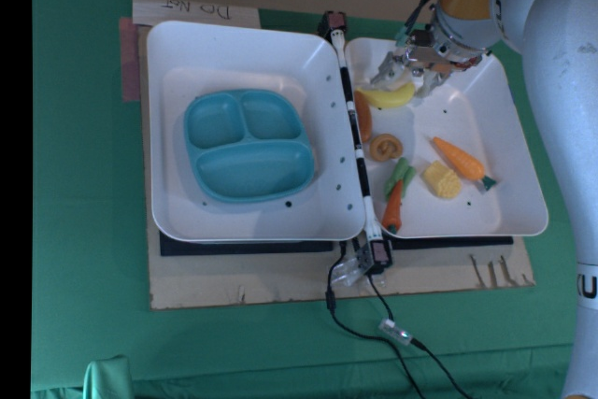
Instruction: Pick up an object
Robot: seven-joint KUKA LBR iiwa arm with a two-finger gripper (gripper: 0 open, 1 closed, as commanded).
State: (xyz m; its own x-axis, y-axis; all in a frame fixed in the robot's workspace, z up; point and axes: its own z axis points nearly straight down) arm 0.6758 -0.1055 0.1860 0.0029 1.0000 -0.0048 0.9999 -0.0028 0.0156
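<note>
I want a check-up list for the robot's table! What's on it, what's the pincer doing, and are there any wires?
Surface: green cloth under a cardboard sheet bearing two white bins, left bin and right bin.
Job's things: in the right bin, a banana, two carrots, a small round brown piece, a yellow piece.
Clutter: blue divided plate in the left bin.
Grippers: pincer above the banana; open or shut, cannot tell.
Cables: black cable trailing off the front edge.
Surroundings: paper note behind the left bin.
</note>
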